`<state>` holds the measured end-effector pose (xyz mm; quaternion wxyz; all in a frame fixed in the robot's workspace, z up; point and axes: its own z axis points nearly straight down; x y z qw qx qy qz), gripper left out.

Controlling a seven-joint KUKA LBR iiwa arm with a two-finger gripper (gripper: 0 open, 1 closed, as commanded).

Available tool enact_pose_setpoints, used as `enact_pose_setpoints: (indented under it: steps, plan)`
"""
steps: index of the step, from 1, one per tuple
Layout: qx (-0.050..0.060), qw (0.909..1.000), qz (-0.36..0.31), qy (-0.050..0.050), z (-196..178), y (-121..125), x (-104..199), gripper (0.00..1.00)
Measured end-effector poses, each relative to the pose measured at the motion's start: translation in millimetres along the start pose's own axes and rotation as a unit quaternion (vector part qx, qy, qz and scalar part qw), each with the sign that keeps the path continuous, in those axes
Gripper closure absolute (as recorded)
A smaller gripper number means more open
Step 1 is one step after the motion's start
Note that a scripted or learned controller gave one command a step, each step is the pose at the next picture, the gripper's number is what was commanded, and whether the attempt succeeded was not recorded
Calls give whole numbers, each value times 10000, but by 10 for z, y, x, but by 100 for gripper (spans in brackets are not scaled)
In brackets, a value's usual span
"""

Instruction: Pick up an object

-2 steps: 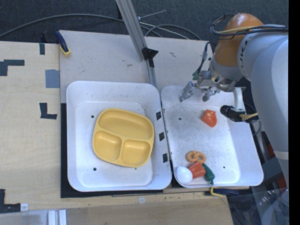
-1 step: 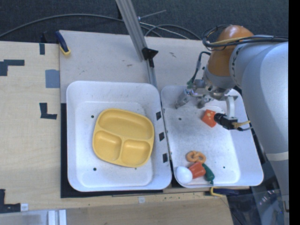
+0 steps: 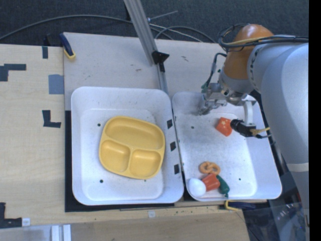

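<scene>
Orange block (image 3: 224,126) lying just beside gripper (image 3: 204,108); finger state impossible to tell; could close on bare right bin (image 3: 261,182) floor.

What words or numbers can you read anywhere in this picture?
None. No word or number can be read on the yellow plate, the two white bins, the toys or the robot's hand.
The small white label at the bench's edge is too small and blurred to read.

Right bin (image 3: 261,182) centre open; orange block (image 3: 224,126) near far end, 3 toys (image 3: 209,177) crowd near corner.
</scene>
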<state>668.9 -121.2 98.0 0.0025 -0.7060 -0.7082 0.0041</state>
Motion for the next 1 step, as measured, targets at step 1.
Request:
enact_pose_setpoints:
  steps: [1]
  plan:
    - [-67, 10000, 5, 10, -530, 105, 23, 100]
